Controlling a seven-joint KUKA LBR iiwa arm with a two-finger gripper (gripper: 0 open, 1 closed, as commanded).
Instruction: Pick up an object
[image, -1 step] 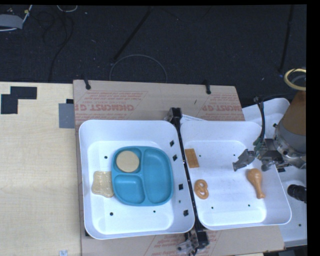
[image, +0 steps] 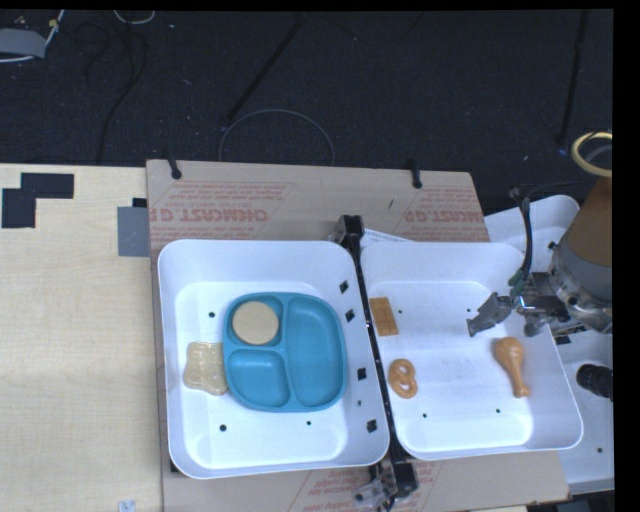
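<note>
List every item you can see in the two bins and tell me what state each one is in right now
Blue tray: flat in the left bin, a round cookie in one compartment.
Toast piece: flat, beside the tray's left edge.
Cracker: flat by the right bin's left wall.
Pretzel: flat on the right bin's floor.
Drumstick: on its side, not held.
End effector: over the right bin, holding nothing visible.

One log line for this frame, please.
gripper: over right bin, holding nothing | drumstick, pretzel: lying in bin
</note>
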